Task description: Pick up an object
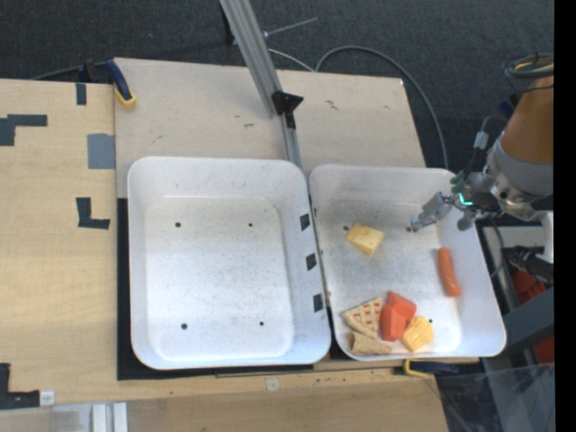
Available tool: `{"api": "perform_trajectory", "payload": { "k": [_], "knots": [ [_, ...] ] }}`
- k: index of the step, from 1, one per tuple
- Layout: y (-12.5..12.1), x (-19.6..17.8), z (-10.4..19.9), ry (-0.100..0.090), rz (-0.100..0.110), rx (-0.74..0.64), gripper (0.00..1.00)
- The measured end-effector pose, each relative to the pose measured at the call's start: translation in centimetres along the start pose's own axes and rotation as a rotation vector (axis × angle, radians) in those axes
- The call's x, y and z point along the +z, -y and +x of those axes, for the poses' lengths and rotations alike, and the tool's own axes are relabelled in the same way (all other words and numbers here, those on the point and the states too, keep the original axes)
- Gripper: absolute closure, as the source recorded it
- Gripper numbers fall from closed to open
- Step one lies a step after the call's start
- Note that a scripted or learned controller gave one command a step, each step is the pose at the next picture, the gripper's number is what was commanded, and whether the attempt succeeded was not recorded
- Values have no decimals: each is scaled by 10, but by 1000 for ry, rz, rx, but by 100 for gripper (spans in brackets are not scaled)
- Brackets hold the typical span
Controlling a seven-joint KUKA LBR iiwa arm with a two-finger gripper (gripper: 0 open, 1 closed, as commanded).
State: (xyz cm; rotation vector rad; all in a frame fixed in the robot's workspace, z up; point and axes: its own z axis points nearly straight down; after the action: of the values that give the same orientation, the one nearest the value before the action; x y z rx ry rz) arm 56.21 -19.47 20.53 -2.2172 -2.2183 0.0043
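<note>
Looks like the approach step: the tool (430, 214), can't tell its state, hovers upper right, needing to drop onto the pale yellow cheese-like wedge (364, 238).

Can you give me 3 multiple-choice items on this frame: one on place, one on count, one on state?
1. Where does the yellow block lie?
A. In the right bin, toward its upper middle
B. In the left bin
C. On the bare bench

2. How many things lie apart from the cluster at the right bin's front edge?
A. None
B. Two
C. Five

3. What is the gripper's state relative to the things?
A. Lifting the orange stick
B. Pressed on the yellow block
C. Above the right bin's far right part, nothing between its fingers

Answers:
1. A: the yellow block lies on the floor of the right bin.
2. B: the yellow block and the orange stick lie apart from the cluster.
3. C: the gripper is clear of both, holding nothing.
</note>
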Motion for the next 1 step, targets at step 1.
{"api": "perform_trajectory", "payload": {
  "k": [1],
  "knots": [
    [-1,-2,0,1,-4,-2,0]
  ]
}}
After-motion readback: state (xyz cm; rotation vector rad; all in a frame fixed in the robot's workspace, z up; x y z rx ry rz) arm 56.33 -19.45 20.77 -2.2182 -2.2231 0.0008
